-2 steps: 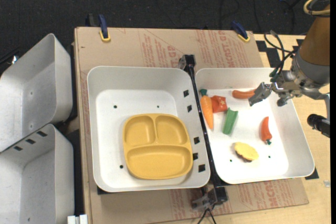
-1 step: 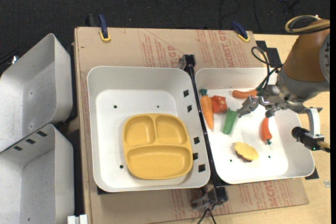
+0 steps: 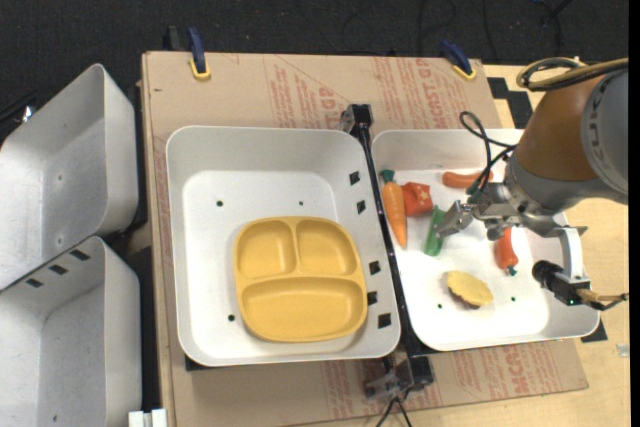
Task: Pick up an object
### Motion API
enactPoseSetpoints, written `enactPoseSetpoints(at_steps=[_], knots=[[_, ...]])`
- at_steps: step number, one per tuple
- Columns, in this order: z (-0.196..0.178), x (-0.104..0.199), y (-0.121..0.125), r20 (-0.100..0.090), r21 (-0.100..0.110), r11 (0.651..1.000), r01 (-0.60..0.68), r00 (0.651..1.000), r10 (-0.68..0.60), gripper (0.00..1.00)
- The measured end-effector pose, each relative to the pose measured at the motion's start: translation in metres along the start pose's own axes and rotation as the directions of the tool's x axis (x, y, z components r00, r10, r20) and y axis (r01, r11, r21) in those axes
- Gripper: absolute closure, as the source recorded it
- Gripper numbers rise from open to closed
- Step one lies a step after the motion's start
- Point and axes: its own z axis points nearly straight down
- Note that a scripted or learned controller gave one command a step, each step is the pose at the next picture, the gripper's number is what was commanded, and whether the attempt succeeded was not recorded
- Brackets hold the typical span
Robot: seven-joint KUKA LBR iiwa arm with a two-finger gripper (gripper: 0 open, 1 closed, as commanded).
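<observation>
In the right bin [image 3: 520, 320] lie several small food toys. An orange carrot [image 3: 396, 213] rests by the left wall, with a red piece [image 3: 417, 198] beside it and a green piece [image 3: 434, 237] just below. A red sausage [image 3: 462, 179] lies toward the back. A small red chili [image 3: 507, 251] and a tan round cookie [image 3: 468, 289] sit nearer the front. My gripper [image 3: 475, 215] hovers over the bin's middle, between the green piece and the chili, right of the carrot. Nothing shows held in it.
The left bin [image 3: 200, 175] holds a yellow divided plate [image 3: 300, 277]. A black divider [image 3: 378, 215] runs between the two bins. The arm's orange band [image 3: 560, 130] comes in over the right bin's far right corner. Two white tubs [image 3: 60, 215] stand off the bench at left.
</observation>
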Motion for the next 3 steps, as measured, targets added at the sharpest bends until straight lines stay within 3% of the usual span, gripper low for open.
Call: enactPoseSetpoints(at_steps=[1, 2, 3], knots=[[0.021, 0.0, 0.001, 0.002, -0.005, 1.0, -0.001, 1.0, 0.001, 0.0], [0.009, 0.001, 0.002, 0.002, -0.01, 1.0, 0.0, 1.0, 0.0, 1.0], [-0.05, -0.008, 0.009, 0.004, -0.01, 1.0, 0.002, 1.0, -0.002, 1.0]])
